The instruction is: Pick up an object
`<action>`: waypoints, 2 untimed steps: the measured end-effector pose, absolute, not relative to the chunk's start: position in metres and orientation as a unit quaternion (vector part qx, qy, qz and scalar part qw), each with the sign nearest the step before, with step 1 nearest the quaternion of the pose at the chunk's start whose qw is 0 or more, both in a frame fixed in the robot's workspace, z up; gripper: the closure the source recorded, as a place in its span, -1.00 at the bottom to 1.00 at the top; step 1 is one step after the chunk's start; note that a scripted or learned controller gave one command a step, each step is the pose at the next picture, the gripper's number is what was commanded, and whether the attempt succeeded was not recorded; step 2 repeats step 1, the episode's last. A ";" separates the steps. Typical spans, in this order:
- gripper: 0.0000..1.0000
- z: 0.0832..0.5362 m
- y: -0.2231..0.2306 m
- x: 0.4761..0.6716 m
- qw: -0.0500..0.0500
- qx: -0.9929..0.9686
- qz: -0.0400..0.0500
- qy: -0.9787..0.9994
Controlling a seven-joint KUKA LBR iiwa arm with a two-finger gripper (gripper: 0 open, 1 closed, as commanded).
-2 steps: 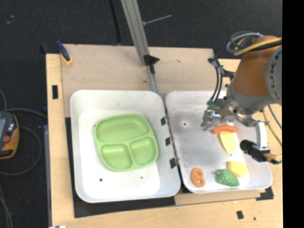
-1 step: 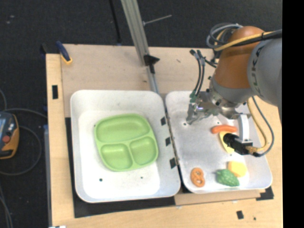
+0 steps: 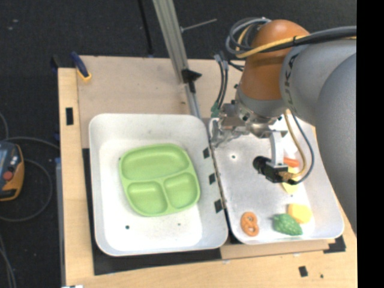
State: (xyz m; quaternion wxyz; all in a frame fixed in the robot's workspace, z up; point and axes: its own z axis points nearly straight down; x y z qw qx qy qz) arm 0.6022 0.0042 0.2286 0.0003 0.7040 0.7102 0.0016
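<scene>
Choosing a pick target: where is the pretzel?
The pretzel lies in the right bin, near its front edge, just left of the green toy.

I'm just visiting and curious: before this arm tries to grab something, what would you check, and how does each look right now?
1. Objects in right bin: ok; orange pretzel, green toy, yellow block lie near its front edge.
2. Those three lie unobstructed: ok.
3. Gripper position: not ok, at the bin's rear left corner, far from them.
4. Gripper open: cannot tell.
5. Green divided plate in left bin: ok, out of the way.
</scene>
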 end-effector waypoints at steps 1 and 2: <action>1.00 0.223 0.054 0.628 0.000 0.704 0.001 0.710; 1.00 0.223 0.054 0.628 0.000 0.704 0.001 0.710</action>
